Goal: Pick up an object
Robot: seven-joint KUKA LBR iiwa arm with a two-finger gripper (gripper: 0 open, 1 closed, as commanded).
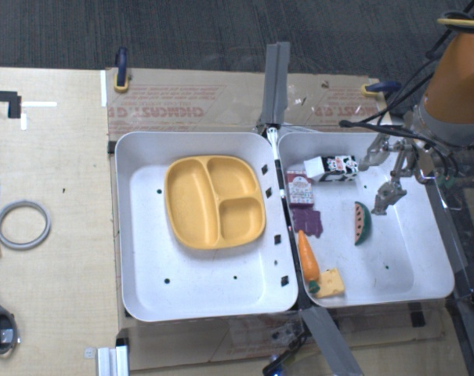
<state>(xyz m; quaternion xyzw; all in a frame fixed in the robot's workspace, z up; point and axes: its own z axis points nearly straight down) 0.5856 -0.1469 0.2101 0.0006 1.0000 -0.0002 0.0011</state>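
Looking down from the camera above the bench, I see my gripper (387,196) hanging over the right bin (409,276), up near its far side. I cannot tell its state from here, and I see nothing in it. The toys all lie on the bin floor: a watermelon slice (362,222) just beside the gripper, a little cow carton (338,168), a carrot (307,258) and a cheese piece (330,283). The left bin (135,233) has a yellow plate (215,201). I think the pick is not done yet.

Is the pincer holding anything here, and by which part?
Nothing is held. The pincer hangs open above the right bin, apart from the watermelon slice.
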